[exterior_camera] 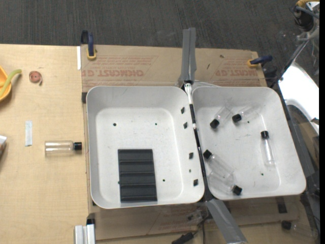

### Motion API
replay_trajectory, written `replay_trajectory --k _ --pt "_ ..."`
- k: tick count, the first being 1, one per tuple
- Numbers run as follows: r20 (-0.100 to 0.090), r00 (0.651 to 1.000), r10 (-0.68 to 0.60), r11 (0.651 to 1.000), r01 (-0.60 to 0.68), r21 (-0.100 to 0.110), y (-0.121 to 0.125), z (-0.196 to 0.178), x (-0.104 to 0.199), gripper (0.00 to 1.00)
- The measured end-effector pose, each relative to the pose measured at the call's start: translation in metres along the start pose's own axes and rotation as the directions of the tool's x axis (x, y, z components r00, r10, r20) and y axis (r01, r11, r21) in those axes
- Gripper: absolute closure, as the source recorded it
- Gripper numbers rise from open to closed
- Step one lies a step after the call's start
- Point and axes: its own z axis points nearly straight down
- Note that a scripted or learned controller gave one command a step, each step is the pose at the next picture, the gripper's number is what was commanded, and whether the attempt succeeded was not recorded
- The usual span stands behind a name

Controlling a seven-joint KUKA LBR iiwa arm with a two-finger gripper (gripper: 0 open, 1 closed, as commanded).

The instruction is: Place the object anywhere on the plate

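Fingers' state cannot be told. Clear black-capped vials (pixel 267 147) lie scattered in the right bin (pixel 292 187), well apart from the black ridged plate (pixel 137 175) in the left bin (pixel 101 105) on the table (pixel 45 197).

plate (pixel 137 175) in left bin (pixel 101 103), 5 vials (pixel 267 147) in right bin (pixel 284 182), another vial (pixel 62 147) on bench left of bins

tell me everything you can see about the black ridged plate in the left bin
The black plate is a flat, dark rectangle with ridges running across it, splitting it into about four bands. It looks like matte plastic or rubber. It lies flat on the floor of the left bin, in the near half, its long side running toward the bin's front wall. Nothing rests on it; the clear vials lie in the other bin.
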Motion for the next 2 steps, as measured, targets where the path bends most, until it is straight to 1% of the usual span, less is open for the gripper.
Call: replay_trajectory --k 1,2 --pt "0.001 0.999 0.049 0.999 -0.049 0.002 0.044 0.000 -0.037 0.00" --pt "0.000 1.000 0.011 1.000 -0.011 0.000 0.012 0.000 0.002 0.00"
